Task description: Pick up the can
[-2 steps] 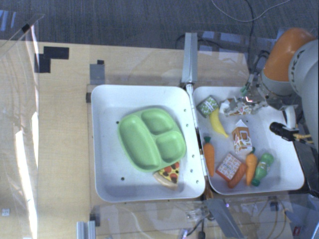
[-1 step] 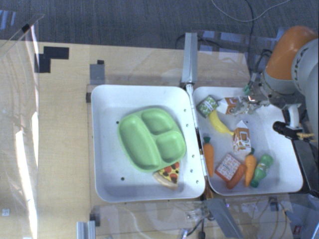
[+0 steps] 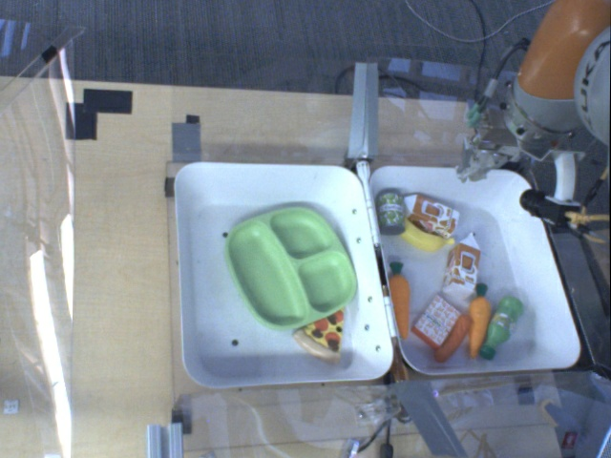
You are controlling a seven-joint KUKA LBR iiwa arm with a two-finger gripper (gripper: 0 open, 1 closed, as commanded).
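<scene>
Green-grey can (image 3: 389,211) stands in the far left corner of the right bin (image 3: 558,284), just beside a yellow banana (image 3: 425,239). My hand (image 3: 477,165) hovers over the far rim; its grip I cannot tell.

Robot lab, bench (image 3: 115,256), white bins (image 3: 191,284), cables (image 3: 449,12)

Two white bins (image 3: 191,256), one green plate (image 3: 291,275), one can (image 3: 389,210), three carrots (image 3: 399,299), two cartons (image 3: 432,216)
</scene>
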